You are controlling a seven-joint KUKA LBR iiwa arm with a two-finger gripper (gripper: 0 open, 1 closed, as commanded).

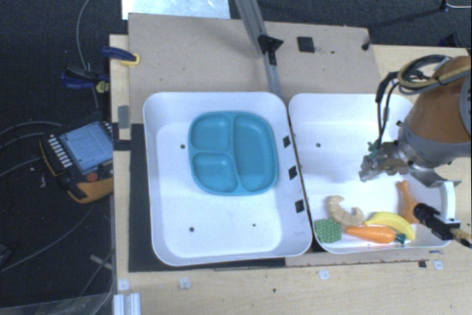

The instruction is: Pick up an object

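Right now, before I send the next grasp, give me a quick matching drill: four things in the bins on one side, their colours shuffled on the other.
Things:
1. divided plate
2. carrot
3. banana
4. small square piece

Colours:
A. yellow
B. green
C. blue
D. orange

Pairs: 1-C, 2-D, 3-A, 4-B

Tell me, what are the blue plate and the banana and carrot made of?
The blue plate looks like matte moulded plastic: one even colour, smooth rounded compartments. The banana and carrot in the right bin are probably plastic toy food, with bright flat colours and a slight sheen, though they're too small to be sure.
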